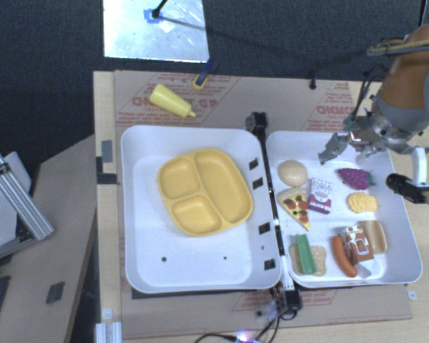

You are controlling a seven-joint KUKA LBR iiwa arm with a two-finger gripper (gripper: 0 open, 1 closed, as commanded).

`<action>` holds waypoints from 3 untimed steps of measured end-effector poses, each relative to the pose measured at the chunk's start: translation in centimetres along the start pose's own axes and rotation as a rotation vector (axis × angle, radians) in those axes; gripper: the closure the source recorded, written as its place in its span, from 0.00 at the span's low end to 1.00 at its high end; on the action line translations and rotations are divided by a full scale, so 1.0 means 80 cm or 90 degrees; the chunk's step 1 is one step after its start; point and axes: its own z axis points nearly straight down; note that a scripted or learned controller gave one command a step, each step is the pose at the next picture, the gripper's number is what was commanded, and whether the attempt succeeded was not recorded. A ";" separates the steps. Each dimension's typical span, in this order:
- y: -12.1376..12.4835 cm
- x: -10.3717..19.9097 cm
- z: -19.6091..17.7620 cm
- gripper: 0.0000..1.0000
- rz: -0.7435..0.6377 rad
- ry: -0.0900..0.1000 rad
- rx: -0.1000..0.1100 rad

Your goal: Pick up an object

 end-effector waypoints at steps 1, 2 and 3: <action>0.004 0.000 -0.009 0.00 -0.001 -0.001 -0.008; 0.005 -0.010 0.065 0.00 0.000 -0.001 -0.005; 0.005 -0.009 0.130 0.00 0.000 -0.001 -0.005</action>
